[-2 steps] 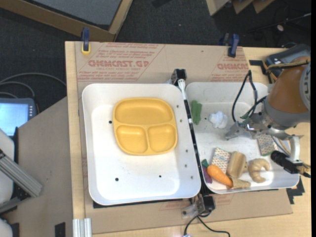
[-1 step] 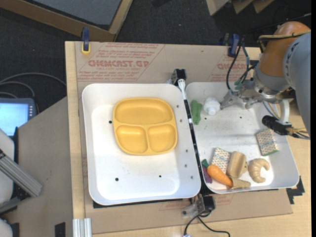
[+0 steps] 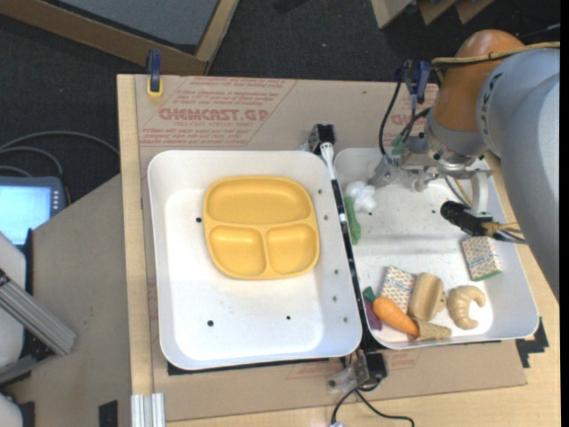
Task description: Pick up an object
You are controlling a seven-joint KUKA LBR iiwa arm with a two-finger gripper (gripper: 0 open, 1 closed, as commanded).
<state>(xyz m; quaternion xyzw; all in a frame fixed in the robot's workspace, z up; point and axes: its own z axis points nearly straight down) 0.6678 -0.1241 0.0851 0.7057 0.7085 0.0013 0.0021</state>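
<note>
Down front in the right bin (image 3: 524,323) lie a carrot (image 3: 392,315), a croissant (image 3: 468,305) and small packets. Up above, the robot's hand (image 3: 425,169) hangs low; open or closed, I cannot tell.

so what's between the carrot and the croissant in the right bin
A tan bread-roll-like piece stands between the carrot and the croissant in the camera view.

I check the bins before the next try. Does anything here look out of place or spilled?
Nothing looks spilled or damaged. The yellow divided plate lies flat in the left bin. The carrot and croissant crowd the right bin's near edge.
</note>
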